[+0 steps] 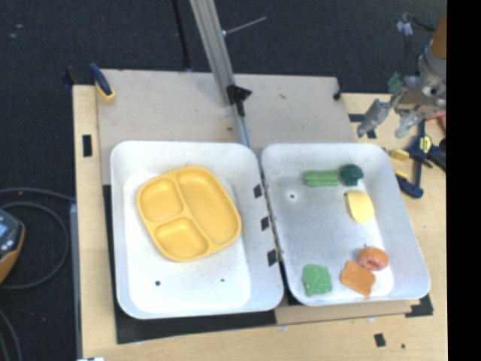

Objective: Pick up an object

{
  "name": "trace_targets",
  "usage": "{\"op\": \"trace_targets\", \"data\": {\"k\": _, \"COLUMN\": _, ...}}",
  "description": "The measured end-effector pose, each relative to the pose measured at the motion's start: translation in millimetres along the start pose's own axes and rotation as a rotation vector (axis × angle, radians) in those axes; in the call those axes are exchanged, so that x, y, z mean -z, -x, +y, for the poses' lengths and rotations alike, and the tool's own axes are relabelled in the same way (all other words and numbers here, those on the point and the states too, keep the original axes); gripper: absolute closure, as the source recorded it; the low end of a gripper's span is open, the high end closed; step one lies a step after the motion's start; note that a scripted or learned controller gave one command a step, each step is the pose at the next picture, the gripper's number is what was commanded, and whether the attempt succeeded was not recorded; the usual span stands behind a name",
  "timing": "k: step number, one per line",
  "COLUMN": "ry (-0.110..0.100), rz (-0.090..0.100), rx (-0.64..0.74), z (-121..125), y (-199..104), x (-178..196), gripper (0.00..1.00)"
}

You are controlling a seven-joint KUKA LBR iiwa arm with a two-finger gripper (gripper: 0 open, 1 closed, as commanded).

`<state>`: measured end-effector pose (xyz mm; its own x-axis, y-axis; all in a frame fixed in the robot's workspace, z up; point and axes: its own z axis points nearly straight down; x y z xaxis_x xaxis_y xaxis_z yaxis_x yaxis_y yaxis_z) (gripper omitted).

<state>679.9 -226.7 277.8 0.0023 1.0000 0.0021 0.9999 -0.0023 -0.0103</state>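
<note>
Objects for your pick sit in the right bin (pixel 398 224): green broccoli (pixel 333 177) at twelve o'clock, yellow piece (pixel 361 206) below, orange block (pixel 357 278) at five. Your gripper (pixel 392 117) hangs off the bin at one o'clock, fingers spread, nothing between them.

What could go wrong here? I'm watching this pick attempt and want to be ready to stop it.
The orange block, pink piece and green piece crowd the right bin's near corner; a grab there may nudge neighbours or catch two. The yellow piece looks smooth and rounded, so it might slip. The gripper is outside the bin and must clear its rim.
</note>
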Motion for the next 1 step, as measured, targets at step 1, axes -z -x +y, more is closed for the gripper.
{"op": "trace_targets", "data": {"k": 1, "ry": 0.013, "rz": -0.004, "rx": 0.004, "z": 2.0, "y": -0.6, "x": 9.0, "gripper": 0.00}}
